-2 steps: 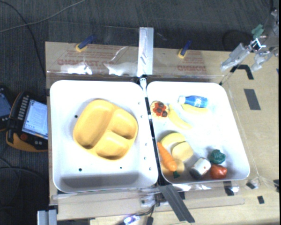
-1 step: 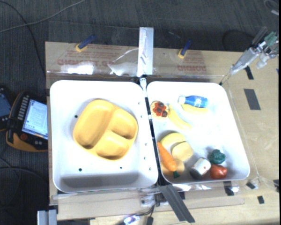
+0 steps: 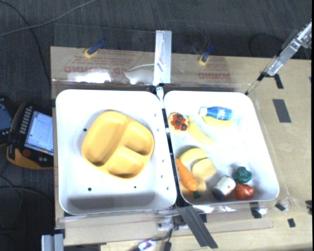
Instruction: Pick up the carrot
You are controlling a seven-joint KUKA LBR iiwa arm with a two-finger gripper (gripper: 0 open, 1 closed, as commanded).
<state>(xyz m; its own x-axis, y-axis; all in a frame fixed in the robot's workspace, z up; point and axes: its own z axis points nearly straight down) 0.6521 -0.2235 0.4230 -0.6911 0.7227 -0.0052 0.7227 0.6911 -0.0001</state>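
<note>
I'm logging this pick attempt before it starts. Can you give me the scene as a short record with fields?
target: carrot, lying in the right bin against its left wall, near the front
touching target: pale yellow rounded piece
other right-bin items: banana, blue bottle, red tomato
left bin: large yellow bread-like piece
end effector: upper right, outside the bins, far from target

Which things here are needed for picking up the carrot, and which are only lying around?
For the job:
carrot, right bin

Lying about:
banana, blue bottle, tomato, yellow bread in the left bin
</note>
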